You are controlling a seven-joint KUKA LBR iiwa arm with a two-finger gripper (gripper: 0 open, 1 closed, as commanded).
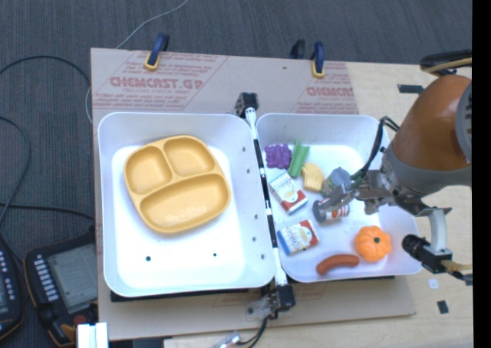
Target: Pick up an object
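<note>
The gripper [335, 195] sits low in the right bin [347, 126], right of frame centre; whether its jaws are apart or together cannot be told. A can [332, 213] lies right under it. Just left are a corn cob [313, 177], a green piece [298, 157] and purple grapes [278, 155]. Two small cartons [288, 192] [297, 237] lie lower left, a sausage [337, 264] and pumpkin [373, 244] lower right. The left bin [115, 262] holds a yellow plate [177, 183].

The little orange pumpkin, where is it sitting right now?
The pumpkin lies in the right bin, near its front right corner, just right of the sausage and below the arm's gripper.
</note>
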